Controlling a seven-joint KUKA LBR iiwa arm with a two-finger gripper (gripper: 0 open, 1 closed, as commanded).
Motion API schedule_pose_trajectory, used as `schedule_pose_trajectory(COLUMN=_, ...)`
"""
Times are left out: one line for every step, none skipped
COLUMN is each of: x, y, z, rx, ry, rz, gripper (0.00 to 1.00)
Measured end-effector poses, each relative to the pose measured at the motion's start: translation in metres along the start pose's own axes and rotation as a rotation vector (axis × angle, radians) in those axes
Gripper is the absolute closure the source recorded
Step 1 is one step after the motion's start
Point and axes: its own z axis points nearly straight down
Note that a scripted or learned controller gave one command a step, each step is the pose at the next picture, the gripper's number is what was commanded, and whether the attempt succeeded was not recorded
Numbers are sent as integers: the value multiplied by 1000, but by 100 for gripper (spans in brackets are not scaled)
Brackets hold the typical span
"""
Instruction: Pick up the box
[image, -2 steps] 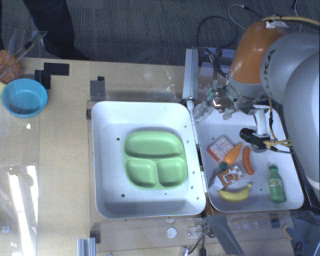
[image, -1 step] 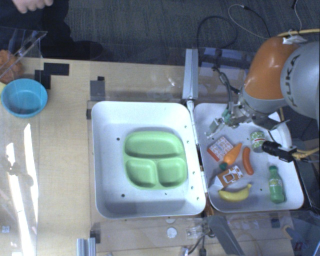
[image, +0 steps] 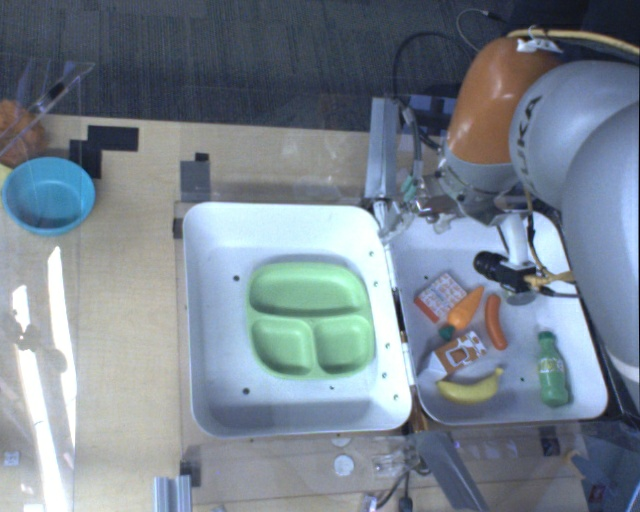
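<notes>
Your hand (image: 400, 212) hangs at the right bin's (image: 590, 400) upper-left corner, its opening impossible to tell, well apart from the box (image: 441, 296) lying flat beside the carrot (image: 465, 308), not yet approached.

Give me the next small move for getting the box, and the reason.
Probably bring the gripper forward and down over the box: it sits at the right bin's far left corner, apart from the box, which lies flat beside the carrot.

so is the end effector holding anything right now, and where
Nothing is held. The end effector sits at the right bin's top left corner, apart from the box lying on the bin floor.
</notes>
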Motion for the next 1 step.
schedule_pose_trajectory(x=-25, y=-57, z=-57, rx=-2, ry=-1, rz=-241, gripper=0)
